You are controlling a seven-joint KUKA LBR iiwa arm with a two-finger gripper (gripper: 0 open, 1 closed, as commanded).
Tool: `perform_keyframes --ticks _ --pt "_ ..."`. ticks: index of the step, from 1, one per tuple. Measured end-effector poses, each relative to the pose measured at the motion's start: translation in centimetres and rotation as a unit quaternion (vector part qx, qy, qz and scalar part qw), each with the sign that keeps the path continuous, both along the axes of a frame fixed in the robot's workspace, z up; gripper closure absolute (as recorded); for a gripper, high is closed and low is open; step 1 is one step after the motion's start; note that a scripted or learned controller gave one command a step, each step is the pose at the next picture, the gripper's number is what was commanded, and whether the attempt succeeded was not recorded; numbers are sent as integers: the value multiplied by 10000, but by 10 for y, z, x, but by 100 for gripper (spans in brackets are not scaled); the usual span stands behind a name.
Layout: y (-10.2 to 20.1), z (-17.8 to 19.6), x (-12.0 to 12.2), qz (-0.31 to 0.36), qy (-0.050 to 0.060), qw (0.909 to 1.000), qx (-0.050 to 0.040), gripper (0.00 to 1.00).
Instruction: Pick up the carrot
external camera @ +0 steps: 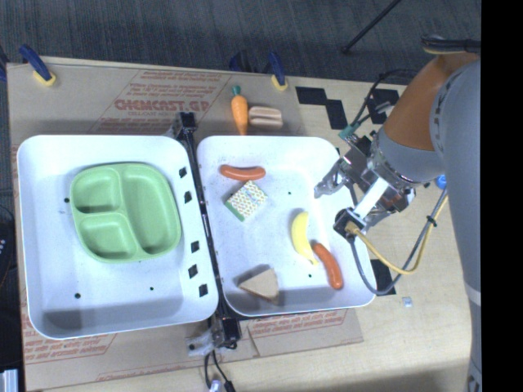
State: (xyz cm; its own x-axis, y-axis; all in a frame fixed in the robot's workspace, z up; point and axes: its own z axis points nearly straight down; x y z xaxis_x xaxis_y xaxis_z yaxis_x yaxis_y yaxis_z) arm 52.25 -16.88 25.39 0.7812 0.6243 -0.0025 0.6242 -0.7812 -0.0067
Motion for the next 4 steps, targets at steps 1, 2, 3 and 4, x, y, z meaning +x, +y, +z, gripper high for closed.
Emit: perform_keyframes --ticks 1,2,3,4 --pt "-31 -88 -18 97 4 10000 -2 0" --pt "-16 -94 -3 -361 -7 9993 -10 0" --pt "-41 -158 -44 509 -48 9987 9 0" --pt "-34 -150 -46 3724 -21 9281 18 0"
